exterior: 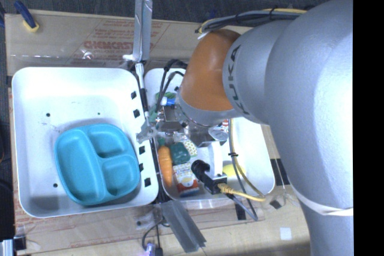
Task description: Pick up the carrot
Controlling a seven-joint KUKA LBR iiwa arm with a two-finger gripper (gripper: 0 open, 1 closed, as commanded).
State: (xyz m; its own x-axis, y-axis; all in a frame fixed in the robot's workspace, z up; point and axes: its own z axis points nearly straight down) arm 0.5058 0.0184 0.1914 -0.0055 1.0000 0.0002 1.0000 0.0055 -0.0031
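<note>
Plastic, metal and cardboard

Smooth matt-plastic blue tray in the glossy white left bin; arm shell smooth grey; cardboard matt brown along the bench's far edge.

Arm low, tool downward

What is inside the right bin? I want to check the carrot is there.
The right bin holds the carrot along its left wall, with a green packet and a red-labelled item beside it. The arm covers the rest of the bin.
</note>
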